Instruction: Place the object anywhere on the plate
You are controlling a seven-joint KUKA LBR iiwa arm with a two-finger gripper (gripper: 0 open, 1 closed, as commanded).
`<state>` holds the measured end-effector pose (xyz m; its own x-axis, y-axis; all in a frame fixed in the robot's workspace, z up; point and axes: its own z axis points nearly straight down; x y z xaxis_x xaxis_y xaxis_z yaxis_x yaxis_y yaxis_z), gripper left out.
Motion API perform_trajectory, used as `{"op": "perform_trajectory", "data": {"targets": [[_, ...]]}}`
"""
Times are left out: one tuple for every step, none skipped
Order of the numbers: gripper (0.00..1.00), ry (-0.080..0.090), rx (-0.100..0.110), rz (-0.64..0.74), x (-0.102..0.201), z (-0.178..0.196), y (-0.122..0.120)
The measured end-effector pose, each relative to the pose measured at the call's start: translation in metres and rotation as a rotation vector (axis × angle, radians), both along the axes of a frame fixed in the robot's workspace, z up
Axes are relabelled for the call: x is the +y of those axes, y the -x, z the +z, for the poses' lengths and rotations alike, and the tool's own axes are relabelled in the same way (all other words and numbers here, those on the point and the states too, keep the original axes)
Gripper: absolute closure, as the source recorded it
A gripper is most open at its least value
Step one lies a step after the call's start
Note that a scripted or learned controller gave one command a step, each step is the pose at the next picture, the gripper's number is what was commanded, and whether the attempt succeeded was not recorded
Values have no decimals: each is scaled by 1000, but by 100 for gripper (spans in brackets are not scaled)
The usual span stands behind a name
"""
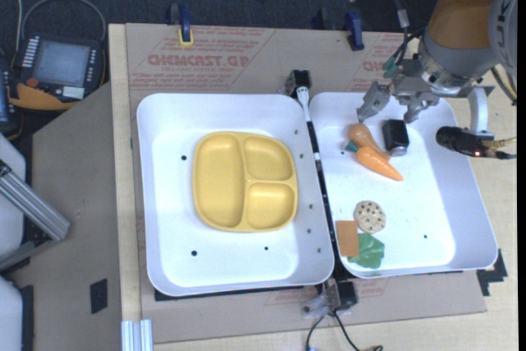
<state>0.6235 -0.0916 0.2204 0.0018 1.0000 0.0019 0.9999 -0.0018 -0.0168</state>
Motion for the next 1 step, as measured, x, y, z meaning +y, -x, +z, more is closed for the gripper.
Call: {"op": "perform_trajectory", "data": {"targets": [[0,1,-15,2,0,9,-3]]}}
